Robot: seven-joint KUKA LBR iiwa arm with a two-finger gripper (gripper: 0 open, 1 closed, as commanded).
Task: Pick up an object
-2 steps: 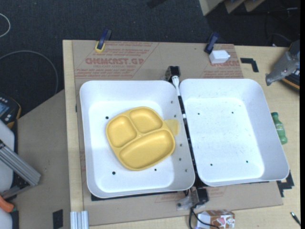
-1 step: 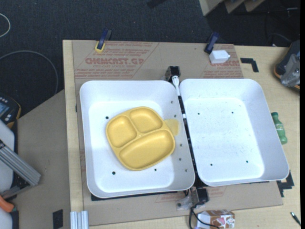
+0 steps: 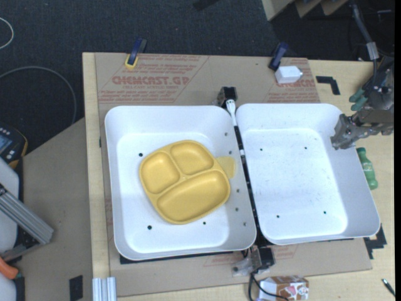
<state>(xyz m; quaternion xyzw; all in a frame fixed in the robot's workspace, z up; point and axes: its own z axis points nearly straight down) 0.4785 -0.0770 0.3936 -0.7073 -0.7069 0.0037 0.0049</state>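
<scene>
Yellow divided plate (image 3: 185, 180) lies flat in your left bin (image 3: 119, 127), its centre toward six o'clock, leaving low rims to pinch. Your end effector (image 3: 346, 137) hovers at the right bin's (image 3: 294, 224) three o'clock rim, well apart; its state I cannot tell.

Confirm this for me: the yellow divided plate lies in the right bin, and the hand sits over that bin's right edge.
Not quite. The yellow divided plate lies in the left bin, not the right bin. The rest holds: the hand sits over the right bin's right edge. The camera view shows both.
</scene>
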